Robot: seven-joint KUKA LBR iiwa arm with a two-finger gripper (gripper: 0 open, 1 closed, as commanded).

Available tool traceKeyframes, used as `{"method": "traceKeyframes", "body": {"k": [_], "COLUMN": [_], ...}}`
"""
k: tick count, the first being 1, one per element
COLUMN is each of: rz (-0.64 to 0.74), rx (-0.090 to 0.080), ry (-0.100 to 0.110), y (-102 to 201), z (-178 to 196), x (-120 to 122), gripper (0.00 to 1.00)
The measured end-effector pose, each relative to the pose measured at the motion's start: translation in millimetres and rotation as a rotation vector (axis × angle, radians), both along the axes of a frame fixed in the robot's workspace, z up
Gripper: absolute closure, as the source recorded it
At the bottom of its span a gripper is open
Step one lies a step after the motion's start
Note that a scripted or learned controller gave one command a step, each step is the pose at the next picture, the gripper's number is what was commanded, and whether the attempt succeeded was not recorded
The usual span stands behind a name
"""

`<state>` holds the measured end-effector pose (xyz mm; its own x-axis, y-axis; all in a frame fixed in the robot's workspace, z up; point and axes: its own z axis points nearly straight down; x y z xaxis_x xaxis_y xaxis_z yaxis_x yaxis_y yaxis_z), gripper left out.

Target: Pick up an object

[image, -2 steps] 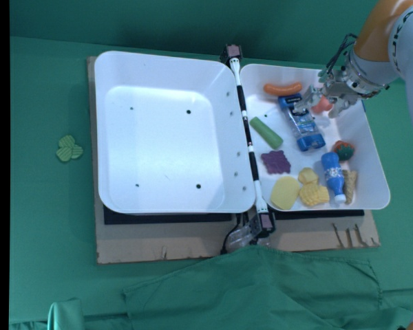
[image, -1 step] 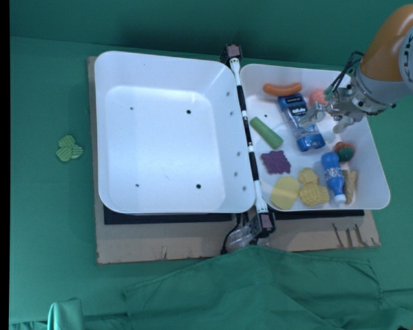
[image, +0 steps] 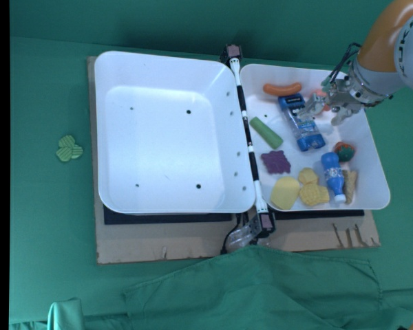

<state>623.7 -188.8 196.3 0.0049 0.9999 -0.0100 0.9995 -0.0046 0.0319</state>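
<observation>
The gripper [image: 328, 106] is seen over the far right part of the right bin [image: 376, 177], reached in from the right by the grey arm with its orange band [image: 392, 26]. Whether its fingers are spread or closed cannot be told, since they are small and blurred against the bin's white floor. No object is seen between them.

Just beside the gripper, toward the bin's middle, a blue flat packet [image: 300, 121] is laid lengthwise, its far end nearly touching the fingertips. An orange sausage [image: 282, 88] is found near the far edge, beside the packet's far end. A green cylinder [image: 266, 133] is laid at a slant near the left edge of this bin. A purple piece [image: 276, 161] lies just nearer than it. Near the near edge, three yellow pieces are counted: a rounded one [image: 285, 193] and two bumpy ones [image: 314, 194], touching each other. A blue bottle [image: 332, 174] is laid beside them, with a tan piece [image: 350, 181] partly hidden behind it. A small red and green ball [image: 344, 150] rests near the right edge.

The left bin [image: 124, 71] is marked by a few dark dots. A green leaf-shaped piece [image: 69, 148] lies on the cloth, well apart from both bins.
</observation>
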Motion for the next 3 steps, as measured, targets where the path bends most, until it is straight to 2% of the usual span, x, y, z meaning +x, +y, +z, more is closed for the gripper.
{"method": "traceKeyframes", "body": {"k": [2, 3], "rz": [0.003, -0.001], "rx": [0.000, 0.000], "ry": [0.000, 0.001], "y": [0, -1], "z": [-1, 0], "x": [0, 13], "gripper": [0.00, 0.00]}}
